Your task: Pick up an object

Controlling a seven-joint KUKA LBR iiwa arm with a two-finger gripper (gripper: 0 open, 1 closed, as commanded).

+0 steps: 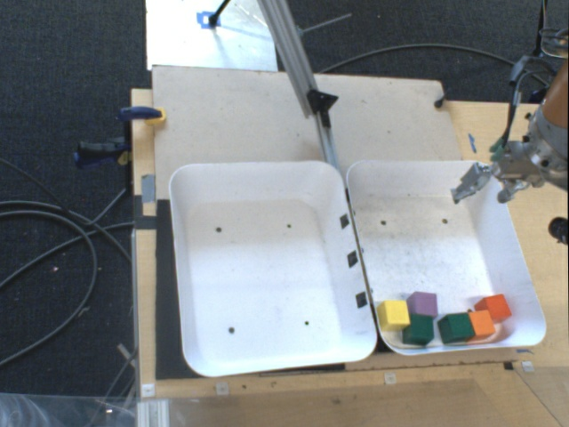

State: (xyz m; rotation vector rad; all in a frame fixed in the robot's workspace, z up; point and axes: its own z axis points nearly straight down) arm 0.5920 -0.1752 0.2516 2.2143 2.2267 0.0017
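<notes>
We're pre-grasp: claw (484, 186) hovering over right bin (418, 238), can't tell its state. Blocks (444, 320) sit bunched near corner. Next: swing there, drop down.

A single fixed camera looks down at a slant from above the pale wooden bench (267, 114). It stands fairly far back, taking in both shallow white plastic bins (267, 185) and the dark carpeted floor (62, 60) around.
</notes>
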